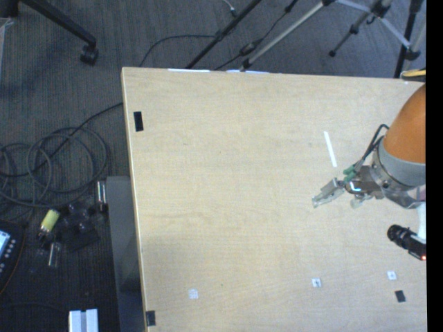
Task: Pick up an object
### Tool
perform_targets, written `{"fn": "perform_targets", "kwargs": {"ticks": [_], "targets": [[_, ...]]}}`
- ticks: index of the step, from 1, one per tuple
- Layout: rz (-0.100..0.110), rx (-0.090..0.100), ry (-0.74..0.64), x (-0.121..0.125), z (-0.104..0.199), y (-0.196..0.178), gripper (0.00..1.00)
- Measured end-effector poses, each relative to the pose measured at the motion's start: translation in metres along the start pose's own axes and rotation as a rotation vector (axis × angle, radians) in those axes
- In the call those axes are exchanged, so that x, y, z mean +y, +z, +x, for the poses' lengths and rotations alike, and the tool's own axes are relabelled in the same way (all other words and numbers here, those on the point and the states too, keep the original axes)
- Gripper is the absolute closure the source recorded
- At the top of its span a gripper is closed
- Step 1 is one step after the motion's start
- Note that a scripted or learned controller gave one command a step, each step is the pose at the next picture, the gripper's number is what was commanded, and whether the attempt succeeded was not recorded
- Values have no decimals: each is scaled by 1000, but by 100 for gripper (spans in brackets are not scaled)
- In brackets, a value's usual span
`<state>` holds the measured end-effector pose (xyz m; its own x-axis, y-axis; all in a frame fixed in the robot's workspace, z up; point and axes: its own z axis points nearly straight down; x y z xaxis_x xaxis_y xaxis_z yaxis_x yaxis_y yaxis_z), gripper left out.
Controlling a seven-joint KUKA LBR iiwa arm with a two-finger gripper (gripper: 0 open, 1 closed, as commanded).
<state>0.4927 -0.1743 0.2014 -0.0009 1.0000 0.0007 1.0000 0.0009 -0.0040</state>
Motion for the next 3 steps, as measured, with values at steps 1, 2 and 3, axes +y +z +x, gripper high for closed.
{"fn": "perform_targets", "kwargs": {"ticks": [1,2,3], "targets": [[0,1,0,88,-11,36,0],[0,-2,-39,142,17,119,0],[-1,-4,-131,124,40,49,0]]}}
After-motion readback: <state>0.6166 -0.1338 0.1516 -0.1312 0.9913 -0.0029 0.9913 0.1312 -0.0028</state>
